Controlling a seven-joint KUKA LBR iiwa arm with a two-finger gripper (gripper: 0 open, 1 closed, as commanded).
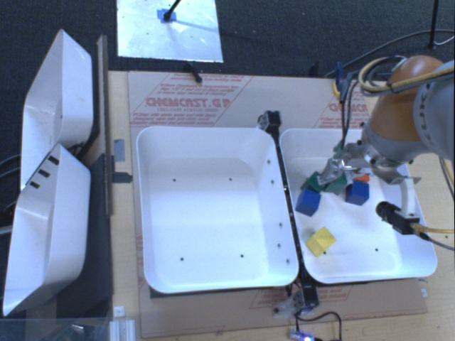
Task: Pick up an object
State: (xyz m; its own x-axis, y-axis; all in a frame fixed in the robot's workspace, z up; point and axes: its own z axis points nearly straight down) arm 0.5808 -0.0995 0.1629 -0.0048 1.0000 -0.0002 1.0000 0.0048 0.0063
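A view from above shows a worktop (213,94) with two shallow white bins side by side. The left bin (213,204) fills the middle of the frame. The right bin (398,258) sits just beside it, toward the right of the frame, and holds several small blocks. A grey arm with an orange band (405,94) reaches in from the upper right, and its gripper (335,176) hangs low over the upper part of the right bin. Whether its fingers are spread or pressed together cannot be told from this angle. Directly under the gripper lies a green block (318,183), which appears to touch it, though a grasp cannot be confirmed. A blue block (308,202) sits just below and left of the green one, touching it. Another blue block (357,192) lies to the right, with a small orange block (362,178) on its upper edge. A yellow block (320,241) rests apart, lower in the bin. Two more white bins (53,183) lean at the far left of the frame, and a grey metal sheet (170,20) lies at the top.
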